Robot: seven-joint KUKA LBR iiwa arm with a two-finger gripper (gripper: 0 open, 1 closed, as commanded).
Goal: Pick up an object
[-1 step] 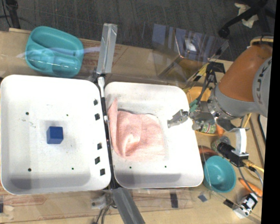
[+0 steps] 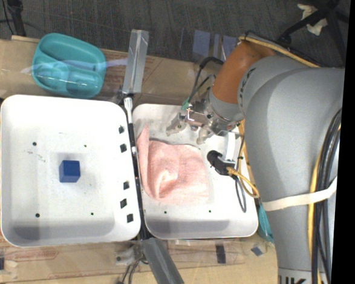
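- Grey and bulky, the arm [image 2: 292,146] fills the right side of the view nearest the camera, its orange band [image 2: 234,66] bending down toward the right bin [image 2: 186,227].
- At the arm's end, the pincer [image 2: 193,128] hangs over the far part of the right bin, its two fingers spread apart with nothing between them.
- Just below the fingertips lies a pink cloth [image 2: 174,170], crumpled, covering much of the right bin's floor and reaching toward its left wall.
- Whether the fingertips touch the cloth's far edge cannot be told; they stand just beside it.
- A black cable end [image 2: 217,161] dangles near the cloth's right edge, with yellow wire looping down beside it.
- In the left bin [image 2: 14,218], a small blue cube [image 2: 70,171] sits alone on the white floor, left of the bin's middle and well apart from the pincer.
- Beyond the left bin, on the wooden worktop [image 2: 164,70], rests a turquoise plastic container [image 2: 69,65].
- Between the two bins runs a grey metal strip [image 2: 137,56], extending past their far edges.
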